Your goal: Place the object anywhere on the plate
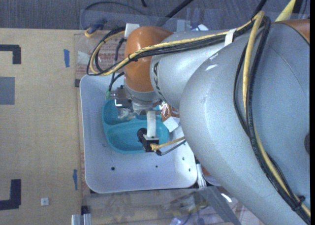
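The end effector is poised over the teal plate; whether it is clenched or released cannot be told. An orange-and-white object is glimpsed just beside it, at the plate's rim. Placing is judged in hand; a release squarely above the plate is called for.

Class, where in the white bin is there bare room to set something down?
Bare floor: white bin, between teal plate and the lower rim; also a strip along the left wall. Crowded: around the end effector over the plate.

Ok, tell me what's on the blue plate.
Nothing shows on the left and lower parts of the plate. The tool hangs over its upper right and hides whatever lies beneath it.
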Controlling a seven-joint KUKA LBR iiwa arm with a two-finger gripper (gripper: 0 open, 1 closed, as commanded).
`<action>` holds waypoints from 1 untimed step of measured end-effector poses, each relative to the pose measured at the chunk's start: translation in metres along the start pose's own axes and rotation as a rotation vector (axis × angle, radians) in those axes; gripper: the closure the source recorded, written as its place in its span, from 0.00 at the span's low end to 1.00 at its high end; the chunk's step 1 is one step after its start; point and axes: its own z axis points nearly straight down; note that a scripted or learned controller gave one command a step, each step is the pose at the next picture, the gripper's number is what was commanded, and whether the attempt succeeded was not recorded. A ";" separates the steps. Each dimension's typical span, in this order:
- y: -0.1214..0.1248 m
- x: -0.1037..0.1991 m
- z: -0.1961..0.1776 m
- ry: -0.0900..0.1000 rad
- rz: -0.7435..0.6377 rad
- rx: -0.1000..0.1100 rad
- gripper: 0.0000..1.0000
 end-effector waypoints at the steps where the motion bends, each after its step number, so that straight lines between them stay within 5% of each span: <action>1: -0.046 0.015 -0.092 -0.004 -0.221 0.012 1.00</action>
